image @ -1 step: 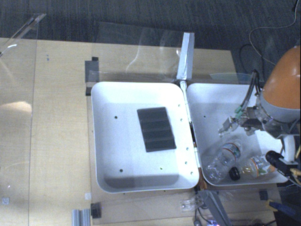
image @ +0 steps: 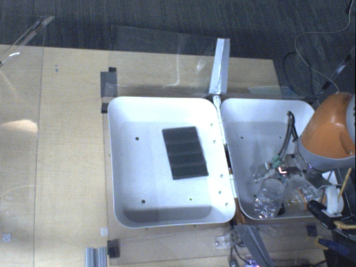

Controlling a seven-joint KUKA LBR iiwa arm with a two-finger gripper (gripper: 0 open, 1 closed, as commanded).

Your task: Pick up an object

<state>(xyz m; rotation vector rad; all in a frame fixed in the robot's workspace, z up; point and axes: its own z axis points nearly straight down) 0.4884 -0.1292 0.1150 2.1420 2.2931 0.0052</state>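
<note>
Single fixed overhead view, slanting down over both white bins [image: 119,149] from afar

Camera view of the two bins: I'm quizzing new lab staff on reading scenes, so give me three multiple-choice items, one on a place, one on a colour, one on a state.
1. Where does the dark ribbed block lie?
A. In the left bin
B. In the right bin
C. On the bare bench

2. What colour is the band on the arm?
A. Blue
B. Orange
C. Green

3. How does the dark ribbed block lie?
A. Standing on end
B. Leaning on the bin's wall
C. Flat on the bin's floor, apart from the walls

Answers:
1. A, it sits near the middle of the left bin.
2. B, an orange dome shows above the right bin.
3. C, its broad ribbed face is up, with white floor all round it.
</note>
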